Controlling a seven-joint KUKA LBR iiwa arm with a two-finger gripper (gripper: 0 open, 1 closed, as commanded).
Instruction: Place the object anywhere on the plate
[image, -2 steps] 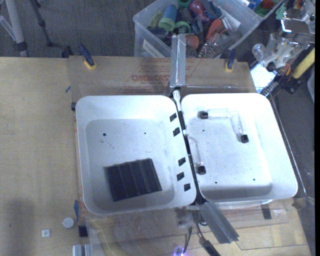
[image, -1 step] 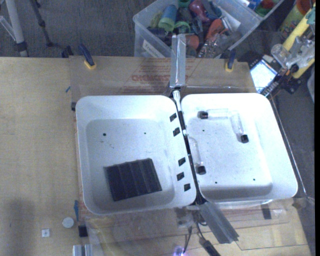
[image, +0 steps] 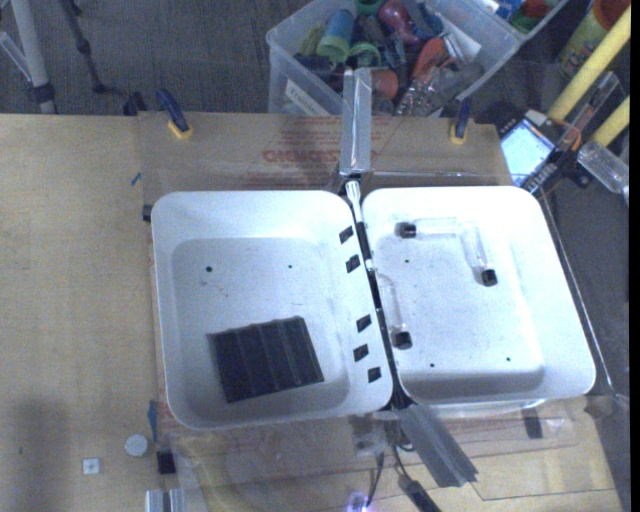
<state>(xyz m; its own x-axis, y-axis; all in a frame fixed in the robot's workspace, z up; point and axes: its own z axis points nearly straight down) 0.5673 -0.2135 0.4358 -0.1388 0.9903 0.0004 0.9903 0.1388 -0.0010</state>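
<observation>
Over in the right bin (image: 572, 300), I take the task's thing to be the clear bent piece (image: 466, 238). It is a see-through bar that runs along the far part of the floor and then turns toward the near side, with a small dark cap (image: 405, 231) at one end and another (image: 487, 277) at the other. A second clear piece (image: 391, 312) lies just beside that bin's left wall and also ends in a dark tip. I cannot say whether the two are of a kind, or which one the program means to take.

My reading of the plate (image: 268, 358) is the dark ribbed slab lying flat in the near part of the left bin (image: 160, 300). It is well apart from both clear pieces, with the divide between the bins in between.

As for the claw, I cannot tell from this view whether it is apart or together, so I assume nothing is held.

On handling, the bent piece looks like light, stiff plastic. It is probably smooth and apt to slip or skate on the bin floor if I nudge it. It is hard to make out against the white, so the dark caps are my best landmarks. I would come down across the straight run between the caps, near the bend, with the claw set square to the bar. The piece by the wall looks awkward, because the wall crowds one side.
</observation>
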